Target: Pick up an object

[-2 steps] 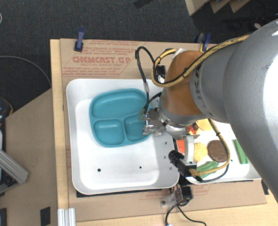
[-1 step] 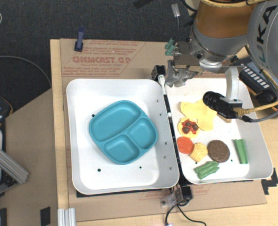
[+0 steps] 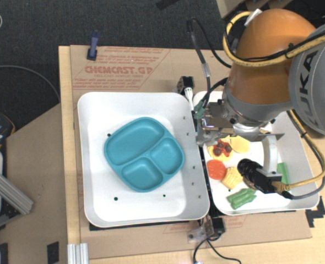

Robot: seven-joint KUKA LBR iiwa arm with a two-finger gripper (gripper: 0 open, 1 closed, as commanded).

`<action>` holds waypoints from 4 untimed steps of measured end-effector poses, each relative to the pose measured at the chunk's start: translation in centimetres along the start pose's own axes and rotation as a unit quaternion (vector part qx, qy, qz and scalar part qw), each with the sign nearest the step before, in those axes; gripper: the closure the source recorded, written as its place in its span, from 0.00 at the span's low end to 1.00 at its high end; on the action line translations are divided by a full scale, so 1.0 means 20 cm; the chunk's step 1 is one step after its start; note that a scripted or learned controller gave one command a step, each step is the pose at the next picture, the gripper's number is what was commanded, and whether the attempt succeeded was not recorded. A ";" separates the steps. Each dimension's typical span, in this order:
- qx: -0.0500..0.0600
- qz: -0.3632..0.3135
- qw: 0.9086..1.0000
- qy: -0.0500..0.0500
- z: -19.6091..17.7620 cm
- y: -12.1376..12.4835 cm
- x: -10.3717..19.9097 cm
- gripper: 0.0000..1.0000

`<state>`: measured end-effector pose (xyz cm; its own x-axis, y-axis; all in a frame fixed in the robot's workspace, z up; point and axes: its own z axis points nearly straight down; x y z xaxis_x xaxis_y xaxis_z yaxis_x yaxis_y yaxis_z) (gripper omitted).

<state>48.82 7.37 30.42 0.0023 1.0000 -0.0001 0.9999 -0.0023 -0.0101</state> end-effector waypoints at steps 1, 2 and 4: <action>-0.014 -0.002 1.000 0.002 -0.73 -0.05 -0.05 1.00; 0.001 0.003 1.000 -0.001 -0.13 -0.05 -0.37 1.00; -0.007 -0.003 1.000 0.000 -0.13 0.00 0.05 1.00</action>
<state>48.75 8.43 33.00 -0.0041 1.0000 0.0009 1.0000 0.0041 0.0042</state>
